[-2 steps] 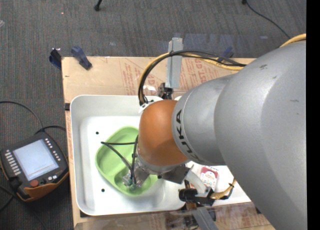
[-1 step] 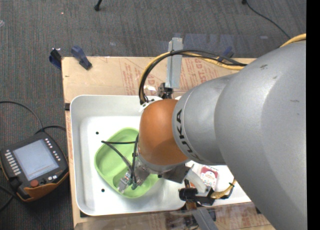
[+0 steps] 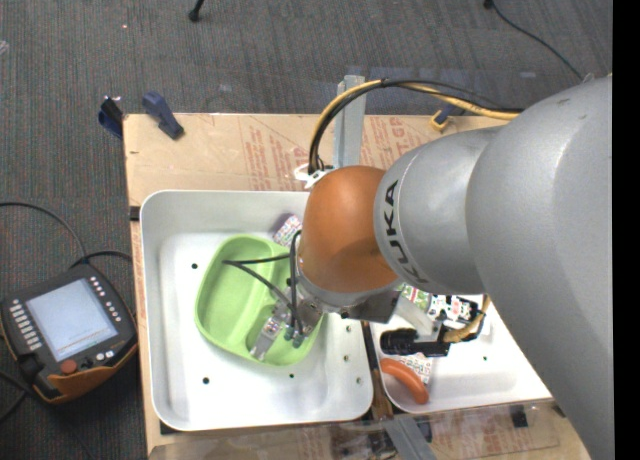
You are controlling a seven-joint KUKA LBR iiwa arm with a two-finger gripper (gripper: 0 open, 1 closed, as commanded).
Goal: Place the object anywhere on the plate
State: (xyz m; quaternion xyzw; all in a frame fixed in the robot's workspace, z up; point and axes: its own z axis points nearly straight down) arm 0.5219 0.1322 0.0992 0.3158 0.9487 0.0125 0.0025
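One green plate [image 3: 232,298] lies in the left bin [image 3: 180,388], with the gripper [image 3: 278,333] low over its right part. Whether the gripper is clenched, released or grasping anything cannot be told. A striped item [image 3: 288,229] sits just beyond the plate's far rim. An orange item [image 3: 405,381] lies in the right bin [image 3: 500,368].

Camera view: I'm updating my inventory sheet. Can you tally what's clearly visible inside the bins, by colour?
Green: 1 (plate)
Orange-red: 1 (oblong thing)
White with print: 2 (far packet, near packet)
Total: 4 clearly seen; the arm may hide more.
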